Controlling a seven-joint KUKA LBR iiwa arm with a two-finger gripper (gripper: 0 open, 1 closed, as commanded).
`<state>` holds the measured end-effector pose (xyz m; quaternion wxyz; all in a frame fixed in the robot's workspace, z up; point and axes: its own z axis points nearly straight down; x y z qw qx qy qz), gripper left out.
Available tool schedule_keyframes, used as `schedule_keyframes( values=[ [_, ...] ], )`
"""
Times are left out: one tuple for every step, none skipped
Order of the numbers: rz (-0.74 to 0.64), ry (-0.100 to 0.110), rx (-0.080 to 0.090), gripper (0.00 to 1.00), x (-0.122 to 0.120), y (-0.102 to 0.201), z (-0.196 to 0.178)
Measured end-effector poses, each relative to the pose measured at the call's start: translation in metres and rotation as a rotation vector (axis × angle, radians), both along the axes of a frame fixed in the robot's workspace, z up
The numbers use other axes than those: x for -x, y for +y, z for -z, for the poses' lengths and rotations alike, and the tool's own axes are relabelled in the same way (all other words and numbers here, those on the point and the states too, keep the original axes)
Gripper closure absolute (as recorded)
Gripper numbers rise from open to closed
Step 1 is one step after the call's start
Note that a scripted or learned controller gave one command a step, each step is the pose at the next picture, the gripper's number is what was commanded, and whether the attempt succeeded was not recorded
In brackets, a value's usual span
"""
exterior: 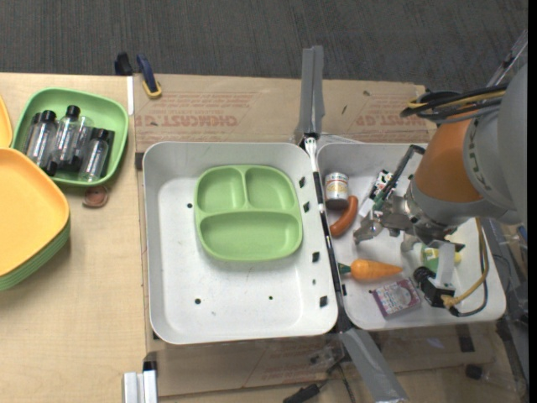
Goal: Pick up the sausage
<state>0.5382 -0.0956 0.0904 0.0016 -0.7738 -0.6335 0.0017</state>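
A grey robot arm with an orange band (449, 162) above its wrist reaches in from the right, over the right white bin (495, 305). Its two-finger gripper (369, 227) hangs low in that bin, and its metal fingers (362, 235) stand apart with nothing between them.

The sausage (344, 216), reddish-brown and slightly curved, lies just to the left of the gripper, near the fingers but apart from them, close to the wall dividing the two bins. Just beyond the sausage, up and to the left of the gripper, stands a small can (336, 188) with a silver lid. Below the gripper lies an orange carrot (376, 269) with a green tip, pointing left. Further down and slightly to the right of the gripper sits a small purple packet (395, 297).

Well to the left of the gripper, in the left white bin (168, 284), rests a green divided plate (247, 212) with three compartments. Far to the left, on the wooden bench (67, 334), a green tray (113, 120) holds several small bottles (67, 141) with black caps, beside a stack of orange plates (29, 217).
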Motion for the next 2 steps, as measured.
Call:
schedule_keyframes(
  values=[
    [0.0,0.0,0.0,0.0,0.0,0.0,0.0],
    [0.0,0.0,0.0,0.0,0.0,0.0,0.0]
  ],
)
